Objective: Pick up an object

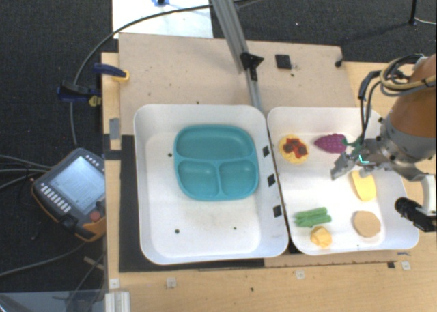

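Though most of the bench is showing plainly, the arm's upper part is running off the frame's right edge, and the gripper (347, 165) is sitting small & dark against the right bin (410, 239), so I can't tell if it's parted or closed, nor if it's touching anything. Its tip is hanging just left of the yellow block's (364, 186) top end, below & right of the purple grapes (330, 143). A black part lower right, near the bin's edge, is too blurred to identify.

Left bin (153, 235) is holding a teal divided plate (216, 162), three compartments, lying flat toward the bin's upper middle. Right bin is holding six toy foods: a round yellow item w/ red topping (294, 149) at upper left, purple grapes just right of it, yellow block mid-right, green pods (312, 217) at lower left, a small yellow lump (320, 236) just below them, and a tan round disc (367, 224) at lower right. All six are lying on the bin floor, apart from each other; none is lifted.

Left of the bench, a handheld pendant (72, 191) w/ screen is lying on the dark floor.
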`<state>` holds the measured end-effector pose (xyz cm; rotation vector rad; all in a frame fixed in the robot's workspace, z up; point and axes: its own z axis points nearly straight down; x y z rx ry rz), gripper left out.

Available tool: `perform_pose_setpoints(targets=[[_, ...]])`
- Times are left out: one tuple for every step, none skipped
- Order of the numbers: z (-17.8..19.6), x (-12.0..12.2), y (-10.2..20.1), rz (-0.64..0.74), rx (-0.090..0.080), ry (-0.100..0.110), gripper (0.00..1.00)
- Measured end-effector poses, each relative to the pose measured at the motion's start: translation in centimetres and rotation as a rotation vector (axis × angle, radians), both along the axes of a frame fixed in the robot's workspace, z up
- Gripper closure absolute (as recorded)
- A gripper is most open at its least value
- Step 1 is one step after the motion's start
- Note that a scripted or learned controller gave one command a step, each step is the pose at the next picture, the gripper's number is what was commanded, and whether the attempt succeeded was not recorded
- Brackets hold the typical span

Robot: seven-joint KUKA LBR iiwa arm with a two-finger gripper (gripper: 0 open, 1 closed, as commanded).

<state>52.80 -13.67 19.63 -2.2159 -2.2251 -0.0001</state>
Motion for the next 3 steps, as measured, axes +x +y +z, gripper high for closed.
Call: perform_pose_setpoints(targets=[[0.1,0.1,0.0,0.0,0.0,-0.002,0.0],[-5.5,0.5,0.9,-0.001,0.0,0.002,0.0],[-10.7,0.6,0.9,-0.003,0.0,0.001,0.0]])
